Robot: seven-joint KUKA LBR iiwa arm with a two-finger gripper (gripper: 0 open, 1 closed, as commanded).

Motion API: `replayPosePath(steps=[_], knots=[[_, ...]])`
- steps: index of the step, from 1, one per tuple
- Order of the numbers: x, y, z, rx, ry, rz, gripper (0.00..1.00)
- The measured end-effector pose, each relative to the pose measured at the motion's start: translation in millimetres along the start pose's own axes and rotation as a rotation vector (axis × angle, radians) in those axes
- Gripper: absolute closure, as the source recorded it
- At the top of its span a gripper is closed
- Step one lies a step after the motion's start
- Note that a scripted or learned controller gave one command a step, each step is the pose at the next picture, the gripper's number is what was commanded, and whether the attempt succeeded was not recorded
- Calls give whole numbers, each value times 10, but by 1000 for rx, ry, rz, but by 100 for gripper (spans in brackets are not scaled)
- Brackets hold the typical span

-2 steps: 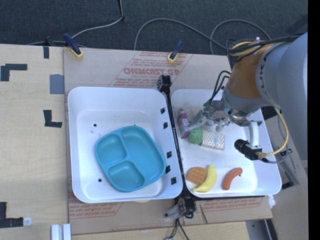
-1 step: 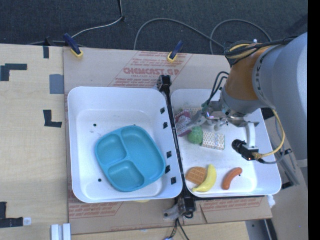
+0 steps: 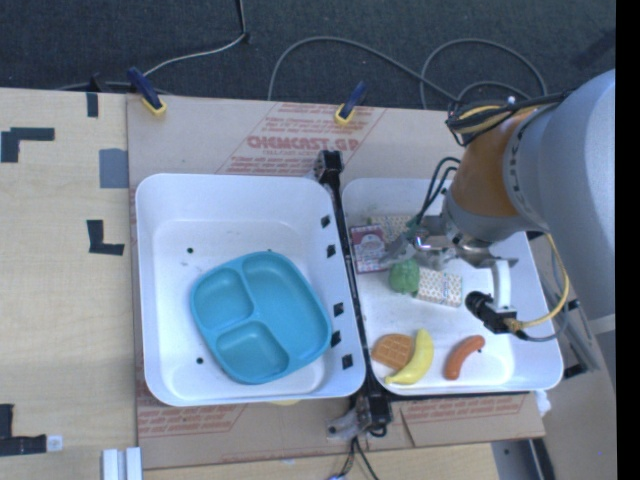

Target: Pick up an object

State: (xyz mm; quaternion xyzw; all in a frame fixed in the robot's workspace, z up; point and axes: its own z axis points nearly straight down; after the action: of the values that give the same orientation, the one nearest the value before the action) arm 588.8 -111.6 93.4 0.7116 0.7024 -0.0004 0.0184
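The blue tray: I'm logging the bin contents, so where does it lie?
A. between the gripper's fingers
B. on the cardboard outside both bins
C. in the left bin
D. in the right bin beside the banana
C: the blue tray lies flat on the floor of the left bin, while the banana sits in the right bin.

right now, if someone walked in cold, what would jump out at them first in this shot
The bright blue divided tray in the left bin stands out most, lying alone against the white. Next comes the grey arm with its orange band, reaching in from the right over the right bin, its claw low by a green object. Along that bin's near edge lie a yellow banana, a waffle-like round and a sausage.
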Motion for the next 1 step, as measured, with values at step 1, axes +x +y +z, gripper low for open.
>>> replayPosePath(steps=[1], knots=[[151,25,67,22,22,-12,0]])
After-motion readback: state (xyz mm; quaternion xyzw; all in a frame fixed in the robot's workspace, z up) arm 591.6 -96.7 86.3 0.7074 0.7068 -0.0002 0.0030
